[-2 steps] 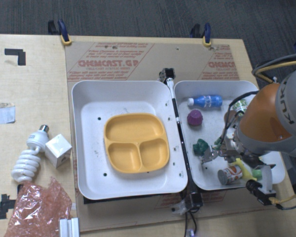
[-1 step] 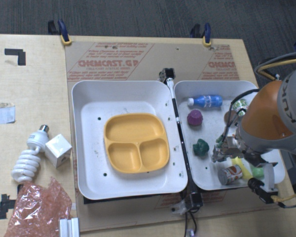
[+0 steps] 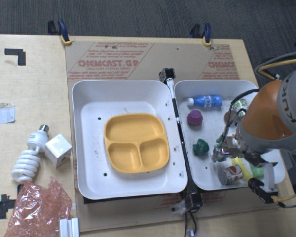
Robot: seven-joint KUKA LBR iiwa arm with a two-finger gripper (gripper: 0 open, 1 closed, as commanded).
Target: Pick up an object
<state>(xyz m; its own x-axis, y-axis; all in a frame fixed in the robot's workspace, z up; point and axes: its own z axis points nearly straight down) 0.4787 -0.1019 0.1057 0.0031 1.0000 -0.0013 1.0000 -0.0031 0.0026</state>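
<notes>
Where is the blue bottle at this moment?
The blue bottle lies on its side near the far edge of the right bin, just above the purple ball.

The bench (image 3: 34, 83) bears two white bins (image 3: 89, 132), a bulb (image 3: 28, 157), a cube (image 3: 58, 150).

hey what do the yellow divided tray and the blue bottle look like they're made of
The yellow divided tray looks like molded plastic, matte: uniform color, soft rounded compartment ridges, faint sheen. The blue bottle seems to be plastic too, glossier, with a white cap and light highlights along its side. Neither can be confirmed by sight alone.
</notes>
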